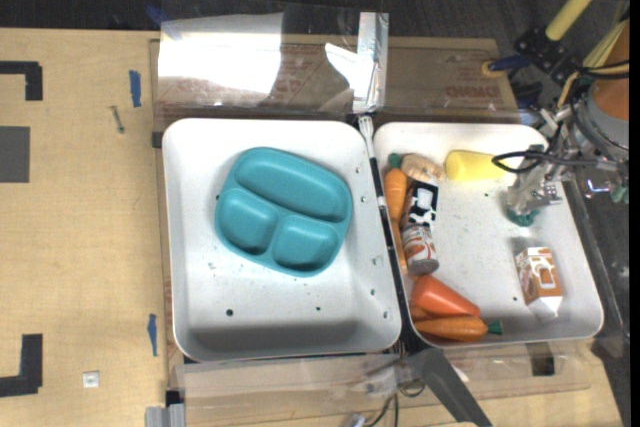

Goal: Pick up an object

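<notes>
Nothing is lifted yet — the gripper (524,205) hangs in the right bin (590,315) near the yellow object (472,165), its grip state impossible to tell.

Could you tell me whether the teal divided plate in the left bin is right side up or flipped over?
Right side up: the teal divided plate shows three recessed compartments facing the camera, lying flat in the left bin.

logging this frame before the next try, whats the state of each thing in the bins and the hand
teal divided plate: flat in the left bin, right way up
small bottle: on its side
yellow item: lying by the right bin's far wall
orange carton: lying flat
carrots: lying at the near wall
hand: low over the right bin, nothing visibly in it
</notes>
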Controlling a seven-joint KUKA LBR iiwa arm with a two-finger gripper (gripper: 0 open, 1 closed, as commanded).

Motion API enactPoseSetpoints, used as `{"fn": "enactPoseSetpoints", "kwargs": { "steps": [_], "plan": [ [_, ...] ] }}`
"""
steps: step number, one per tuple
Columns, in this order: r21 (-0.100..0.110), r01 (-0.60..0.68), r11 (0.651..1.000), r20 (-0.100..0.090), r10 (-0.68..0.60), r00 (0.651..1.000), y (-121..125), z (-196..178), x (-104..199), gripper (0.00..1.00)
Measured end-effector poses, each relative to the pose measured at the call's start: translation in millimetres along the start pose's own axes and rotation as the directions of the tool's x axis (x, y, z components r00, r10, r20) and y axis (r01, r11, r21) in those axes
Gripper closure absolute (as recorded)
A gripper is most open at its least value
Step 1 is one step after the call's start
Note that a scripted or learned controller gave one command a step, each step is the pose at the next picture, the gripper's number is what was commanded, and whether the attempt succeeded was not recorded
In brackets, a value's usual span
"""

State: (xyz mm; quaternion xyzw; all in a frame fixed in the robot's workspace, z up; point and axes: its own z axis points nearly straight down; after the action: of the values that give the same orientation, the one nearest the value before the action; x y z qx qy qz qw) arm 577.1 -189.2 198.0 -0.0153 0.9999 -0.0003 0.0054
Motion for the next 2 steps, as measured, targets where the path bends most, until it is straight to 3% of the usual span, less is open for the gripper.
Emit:
{"fn": "enactPoseSetpoints", "kwargs": {
  "steps": [1, 2],
  "plan": [
    [-0.002, 0.261, 0.965, -0.002, -0.261, 0.965, 27, -32, -21, 1.0],
    [-0.005, 0.506, 0.863, -0.002, -0.506, 0.863, 56, -19, -60, 1.0]
  ]
}}
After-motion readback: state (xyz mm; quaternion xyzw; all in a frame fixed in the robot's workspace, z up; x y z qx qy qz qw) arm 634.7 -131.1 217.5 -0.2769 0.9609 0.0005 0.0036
